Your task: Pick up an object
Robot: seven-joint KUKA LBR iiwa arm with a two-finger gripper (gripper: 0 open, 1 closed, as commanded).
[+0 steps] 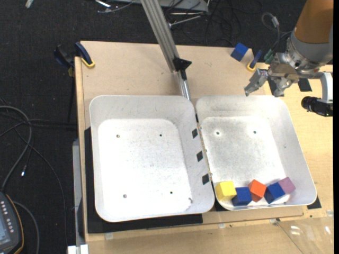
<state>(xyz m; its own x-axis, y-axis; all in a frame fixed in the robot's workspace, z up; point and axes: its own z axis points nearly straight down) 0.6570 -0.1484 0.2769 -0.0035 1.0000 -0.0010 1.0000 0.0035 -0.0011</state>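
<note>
Coloured cubes [257,190] far from tool [266,84].

No text, label or number can be read anywhere

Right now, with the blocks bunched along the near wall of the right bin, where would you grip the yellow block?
Grip the yellow block from above, across its far and near faces. Its left side is free, but the blue block crowds its right, so fingers closing left-right would likely jam. The gripper hovers beyond the bin's far rim.

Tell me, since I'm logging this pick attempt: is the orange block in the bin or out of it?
In. The orange block sits inside the right bin, along its near edge.
</note>
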